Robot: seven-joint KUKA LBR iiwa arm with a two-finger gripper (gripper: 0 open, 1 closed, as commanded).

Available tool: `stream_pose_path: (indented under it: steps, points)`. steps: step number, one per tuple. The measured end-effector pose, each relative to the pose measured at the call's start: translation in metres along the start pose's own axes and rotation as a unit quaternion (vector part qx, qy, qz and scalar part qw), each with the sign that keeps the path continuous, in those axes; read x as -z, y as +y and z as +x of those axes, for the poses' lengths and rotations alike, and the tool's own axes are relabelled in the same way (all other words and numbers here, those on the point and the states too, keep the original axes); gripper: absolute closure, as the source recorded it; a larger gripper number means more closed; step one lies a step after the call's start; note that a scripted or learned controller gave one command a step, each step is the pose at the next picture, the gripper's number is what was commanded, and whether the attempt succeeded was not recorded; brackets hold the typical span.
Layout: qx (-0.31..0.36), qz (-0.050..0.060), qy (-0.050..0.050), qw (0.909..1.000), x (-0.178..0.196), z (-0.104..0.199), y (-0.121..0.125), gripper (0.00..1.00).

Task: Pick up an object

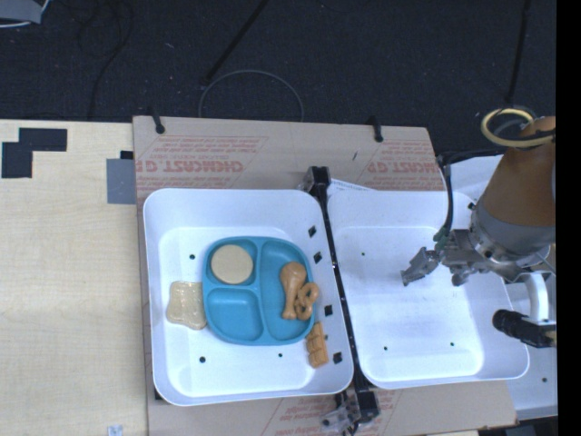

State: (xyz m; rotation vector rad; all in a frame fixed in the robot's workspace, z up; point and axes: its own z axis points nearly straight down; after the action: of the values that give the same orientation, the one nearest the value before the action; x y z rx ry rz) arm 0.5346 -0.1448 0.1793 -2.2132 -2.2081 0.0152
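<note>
The gripper (437,270) hovered spread and holding nothing over the right bin (427,352), so picking had not begun, and it needed to cross to the left bin (172,234), where food pieces sat on a blue tray (241,321).

Left bin (172,243) holds a divided tray (238,316); a round piece (231,264) and a pretzel (299,291) lie in it. Right bin (408,352) lies beside; gripper (440,269) above it.
</note>
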Motion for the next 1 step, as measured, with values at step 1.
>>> stream_pose_path:
  steps: [1]
  points:
    - [0.001, -0.007, -0.001, 1.0000, 0.0076, -0.0001, 0.0030, 0.00]
